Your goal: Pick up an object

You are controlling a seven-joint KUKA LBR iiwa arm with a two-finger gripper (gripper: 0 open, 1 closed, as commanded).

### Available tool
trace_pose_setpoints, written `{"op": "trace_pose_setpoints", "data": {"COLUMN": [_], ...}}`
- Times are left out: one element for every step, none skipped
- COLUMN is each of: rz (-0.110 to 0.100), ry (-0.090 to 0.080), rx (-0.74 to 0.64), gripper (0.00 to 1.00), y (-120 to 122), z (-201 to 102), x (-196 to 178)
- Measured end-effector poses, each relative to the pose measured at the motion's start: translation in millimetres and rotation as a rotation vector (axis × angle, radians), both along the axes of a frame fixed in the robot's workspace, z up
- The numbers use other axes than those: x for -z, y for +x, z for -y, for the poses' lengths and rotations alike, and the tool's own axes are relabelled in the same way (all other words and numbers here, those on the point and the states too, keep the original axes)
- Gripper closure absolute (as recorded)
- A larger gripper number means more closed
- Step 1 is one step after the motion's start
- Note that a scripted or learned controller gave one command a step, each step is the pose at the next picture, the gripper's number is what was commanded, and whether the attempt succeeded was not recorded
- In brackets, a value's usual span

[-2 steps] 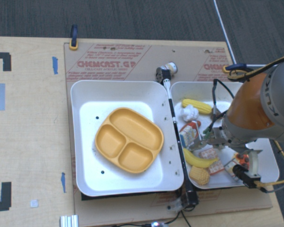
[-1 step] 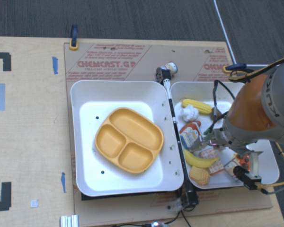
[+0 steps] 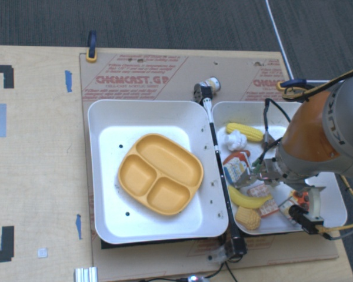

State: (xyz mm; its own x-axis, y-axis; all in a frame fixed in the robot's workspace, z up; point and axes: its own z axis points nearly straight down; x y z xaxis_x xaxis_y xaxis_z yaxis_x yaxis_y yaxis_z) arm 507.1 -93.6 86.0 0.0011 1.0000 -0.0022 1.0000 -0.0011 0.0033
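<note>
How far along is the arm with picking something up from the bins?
Done: the arm has reached into the right bin, its wrist low over the clutter. In hand: nothing visibly lifted; the banana, corn cob and crumpled white piece lie in the bin. Left: gripping and raising an item. The yellow divided plate sits in the left bin.

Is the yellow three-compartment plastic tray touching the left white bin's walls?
Apart. The camera view shows the yellow three-compartment plastic tray lying on the floor of the left white bin, with bare white floor all around it.
</note>
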Motion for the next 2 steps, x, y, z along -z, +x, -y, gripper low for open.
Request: {"op": "trace_pose_setpoints", "data": {"rz": [0.003, 0.003], "ry": [0.001, 0.001], "rx": [-0.001, -0.001], "gripper": [0.0, 0.0], "y": [-7.7, -11.4], "z": [-0.4, -0.9], "x": [-0.3, -0.4]}}
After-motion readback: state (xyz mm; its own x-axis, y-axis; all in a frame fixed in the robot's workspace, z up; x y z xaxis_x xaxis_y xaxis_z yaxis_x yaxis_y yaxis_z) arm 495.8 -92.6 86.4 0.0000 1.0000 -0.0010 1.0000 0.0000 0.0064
